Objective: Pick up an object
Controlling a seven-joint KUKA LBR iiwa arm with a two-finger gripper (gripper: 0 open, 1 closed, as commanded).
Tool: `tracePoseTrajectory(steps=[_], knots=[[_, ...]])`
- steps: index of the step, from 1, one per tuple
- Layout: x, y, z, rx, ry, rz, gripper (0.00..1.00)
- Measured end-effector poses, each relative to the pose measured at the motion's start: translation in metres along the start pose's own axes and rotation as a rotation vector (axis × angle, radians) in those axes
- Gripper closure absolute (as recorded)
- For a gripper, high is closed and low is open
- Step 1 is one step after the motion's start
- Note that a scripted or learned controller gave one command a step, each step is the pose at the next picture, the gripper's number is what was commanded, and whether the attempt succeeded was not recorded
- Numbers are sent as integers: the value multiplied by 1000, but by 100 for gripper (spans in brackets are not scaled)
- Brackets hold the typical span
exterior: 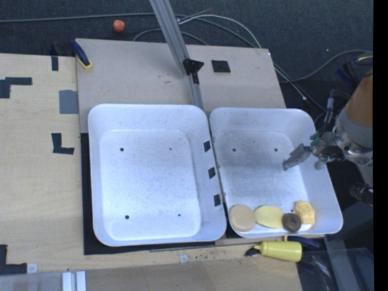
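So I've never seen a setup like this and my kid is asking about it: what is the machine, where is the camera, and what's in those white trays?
One camera looks down at a slant on a bench. The machine is a robot arm, grey with an orange band, reaching in from the right. Its gripper hangs over the right tray; nothing shows between its fingers. Its job is to pick something up. Along that tray's near edge lie a tan disc, a pale yellow oval, a small dark ring and a yellow corn-like piece. The left tray sits beside it. A yellow tool lies on the bench in front.
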State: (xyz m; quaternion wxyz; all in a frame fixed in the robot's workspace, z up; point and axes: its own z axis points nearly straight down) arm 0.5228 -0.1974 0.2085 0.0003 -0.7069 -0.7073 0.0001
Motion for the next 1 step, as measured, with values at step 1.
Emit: tracePoseTrajectory(steps=[1], knots=[[6, -35, -48, -4, -1, 1, 0]])
